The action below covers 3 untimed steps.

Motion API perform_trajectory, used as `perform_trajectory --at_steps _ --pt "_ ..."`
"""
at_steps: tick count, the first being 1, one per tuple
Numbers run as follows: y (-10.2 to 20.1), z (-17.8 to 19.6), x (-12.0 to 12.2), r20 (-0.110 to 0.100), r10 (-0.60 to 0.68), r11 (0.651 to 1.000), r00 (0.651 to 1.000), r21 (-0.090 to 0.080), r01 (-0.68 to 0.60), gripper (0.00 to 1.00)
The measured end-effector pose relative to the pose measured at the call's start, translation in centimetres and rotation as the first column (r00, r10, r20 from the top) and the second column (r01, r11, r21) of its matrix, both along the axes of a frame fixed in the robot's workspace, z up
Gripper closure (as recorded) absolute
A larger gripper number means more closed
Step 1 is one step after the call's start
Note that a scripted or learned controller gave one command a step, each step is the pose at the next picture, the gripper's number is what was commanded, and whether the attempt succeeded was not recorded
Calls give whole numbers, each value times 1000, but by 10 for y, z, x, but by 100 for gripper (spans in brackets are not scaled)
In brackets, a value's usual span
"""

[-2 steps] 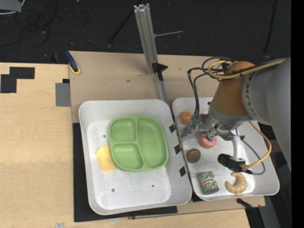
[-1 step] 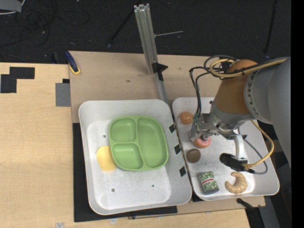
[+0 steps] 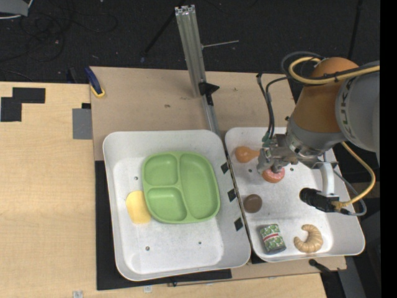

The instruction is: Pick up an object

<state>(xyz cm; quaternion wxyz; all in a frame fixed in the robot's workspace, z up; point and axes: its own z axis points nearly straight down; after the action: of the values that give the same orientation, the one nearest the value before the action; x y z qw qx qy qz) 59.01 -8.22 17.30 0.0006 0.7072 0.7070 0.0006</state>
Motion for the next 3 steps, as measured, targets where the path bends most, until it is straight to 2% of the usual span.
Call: perform_trajectory --at_steps 1,3 --pt "-1 30 0 -1 0 1000 1000 0 0 100" --pt "102 54 4 -3 5 1000 1000 2 -5 100"
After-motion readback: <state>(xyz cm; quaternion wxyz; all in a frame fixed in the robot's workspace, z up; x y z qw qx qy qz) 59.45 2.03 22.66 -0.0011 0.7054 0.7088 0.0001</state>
